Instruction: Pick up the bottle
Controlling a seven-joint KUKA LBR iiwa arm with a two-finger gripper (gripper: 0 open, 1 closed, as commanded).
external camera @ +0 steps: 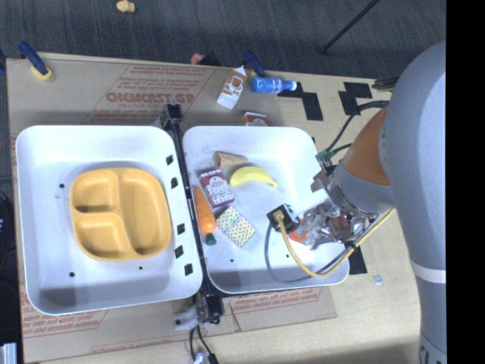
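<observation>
A small blue bottle (270, 85) with a white cap lies on its side on the cardboard behind the right bin (303, 139), outside it. My gripper (305, 229) is low over the right part of that bin, far in front of the bottle. A yellow cable loops under the gripper, and a small red-orange spot shows at its tip; I cannot make out what that spot is.
The right bin holds a banana (252, 177), a cone (228, 158), a carrot (204, 214), a purple box (217, 188) and a patterned packet (236, 227). A yellow divided plate (121, 212) lies in the left bin. A small carton (232, 88) sits beside the bottle.
</observation>
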